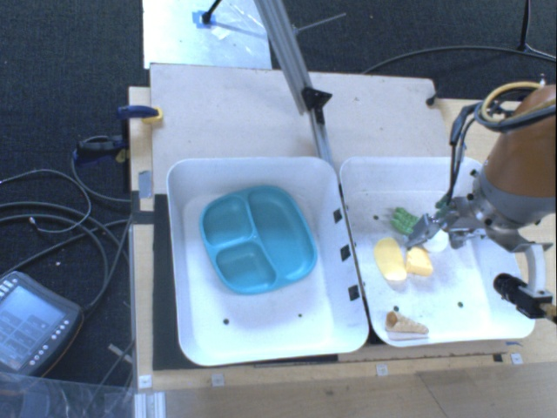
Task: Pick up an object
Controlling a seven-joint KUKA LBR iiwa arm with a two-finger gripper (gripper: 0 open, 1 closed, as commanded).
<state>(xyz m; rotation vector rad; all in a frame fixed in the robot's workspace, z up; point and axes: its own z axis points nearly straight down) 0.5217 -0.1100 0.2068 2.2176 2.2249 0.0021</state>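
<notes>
**Operator:** Tan item first, nearest the front edge: a small cone-shaped piece (406,323) lying on its side in the right bin (487,316), long axis roughly left to right, close to the front wall. I log it as well apart from the tool.

**Second:** Next row back?

**Operator:** Two yellow items, touching or very nearly so. A pale yellow oval piece (391,259), long axis running front to back, and a deeper yellow wedge (419,262) just beside it toward the arm. Directly behind them, the gripper (426,231), reaching in from the right with its tip angled down and to the left. The wedge lies just in front of and under the tip; the oval sits a little further left.

**Second:** Tool state?

**Operator:** I cannot tell. The tip is small and dark against the bin floor, and I see nothing held in it.

**Second:** Anything behind the tip?

**Operator:** A green ridged item (403,219), just beside the tip on its far-left side. My judgement: the wedge is the nearest candidate, needing a short drop forward; the green item is the alternative.

**Second:** Left side?

**Operator:** Left bin (187,233), holding a blue divided tray (258,238). Well apart from the tool.
</notes>
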